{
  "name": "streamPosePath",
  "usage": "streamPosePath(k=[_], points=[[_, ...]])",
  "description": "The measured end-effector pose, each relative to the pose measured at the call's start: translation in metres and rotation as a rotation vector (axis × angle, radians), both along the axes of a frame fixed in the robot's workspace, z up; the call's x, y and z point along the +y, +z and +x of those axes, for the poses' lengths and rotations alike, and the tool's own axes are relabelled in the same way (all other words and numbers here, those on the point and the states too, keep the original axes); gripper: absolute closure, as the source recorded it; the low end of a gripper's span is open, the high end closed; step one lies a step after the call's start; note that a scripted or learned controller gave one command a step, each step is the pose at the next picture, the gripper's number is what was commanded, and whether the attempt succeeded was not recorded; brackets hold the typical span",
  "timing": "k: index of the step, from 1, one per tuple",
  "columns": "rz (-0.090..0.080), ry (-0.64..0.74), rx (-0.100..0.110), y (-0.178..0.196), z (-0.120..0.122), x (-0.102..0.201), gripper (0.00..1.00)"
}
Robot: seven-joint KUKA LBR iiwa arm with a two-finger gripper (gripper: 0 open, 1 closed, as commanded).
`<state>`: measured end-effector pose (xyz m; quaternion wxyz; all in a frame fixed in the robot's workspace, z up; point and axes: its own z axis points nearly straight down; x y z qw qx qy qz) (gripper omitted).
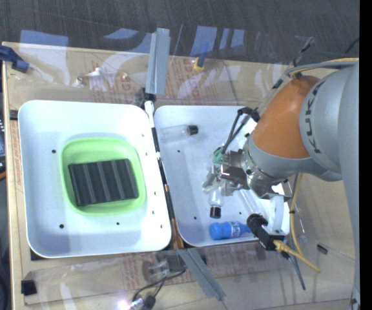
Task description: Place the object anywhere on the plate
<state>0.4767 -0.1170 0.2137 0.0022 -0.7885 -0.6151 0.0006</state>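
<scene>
The arm is hovering its claw (219, 185) just above the blue object (230, 229) lying in the right bin (192, 173), well apart from the green plate (102, 178), so placing is remaining undone; its grip cannot be told.

Blue bottle (229, 230) lies sideways in right bin; green plate (102, 177) left.
</scene>
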Motion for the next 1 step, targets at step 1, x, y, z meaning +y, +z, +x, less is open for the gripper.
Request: streamPosePath(k=[1], points=[[0.000, 0.000, 0.000, 0.0000, 0.0000, 0.0000, 0.00]])
